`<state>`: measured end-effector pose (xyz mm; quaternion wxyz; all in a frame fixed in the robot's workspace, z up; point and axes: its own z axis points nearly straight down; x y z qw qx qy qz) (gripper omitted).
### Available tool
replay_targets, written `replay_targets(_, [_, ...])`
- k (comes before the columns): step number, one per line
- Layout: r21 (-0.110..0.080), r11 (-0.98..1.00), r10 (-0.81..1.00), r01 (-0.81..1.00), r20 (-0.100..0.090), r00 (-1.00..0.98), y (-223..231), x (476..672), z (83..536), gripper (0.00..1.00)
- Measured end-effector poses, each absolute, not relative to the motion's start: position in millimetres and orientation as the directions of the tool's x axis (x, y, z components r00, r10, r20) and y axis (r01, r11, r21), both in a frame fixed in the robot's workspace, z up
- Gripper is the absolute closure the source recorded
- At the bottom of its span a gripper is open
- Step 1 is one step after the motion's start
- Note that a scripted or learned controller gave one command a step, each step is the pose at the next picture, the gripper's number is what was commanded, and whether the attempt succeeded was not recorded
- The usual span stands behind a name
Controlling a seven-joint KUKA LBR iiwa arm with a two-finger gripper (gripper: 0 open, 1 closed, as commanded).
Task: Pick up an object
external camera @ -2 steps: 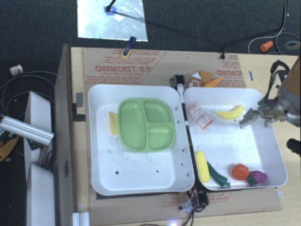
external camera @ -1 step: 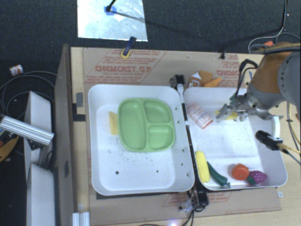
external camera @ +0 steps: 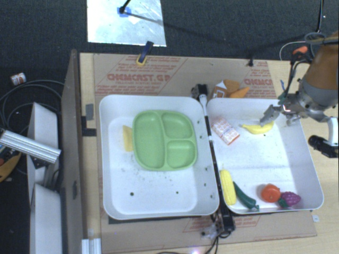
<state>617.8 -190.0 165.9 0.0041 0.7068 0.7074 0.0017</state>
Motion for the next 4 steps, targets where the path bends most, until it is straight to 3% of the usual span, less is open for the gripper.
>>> replay_targets(1, [0.004, 0.007, 1.0, 1.0, -0.001, -0.007, -167.4, 651.1, 131.1, 0.0])
replay_targets(2, [0.002, 0.0, 1.0, 1.0, -0.002, 0.0, -193.5, 637.0, 125.9, 0.0])
replay_targets(3, [0.003, 0.006, 1.0, 1.0, -0.001, -0.006, -179.7, 662.0, 82.8, 0.0])
replay_targets(4, [0.007, 0.007, 1.0, 1.0, -0.003, -0.007, -181.0, 663.0, 96.8, 1.0])
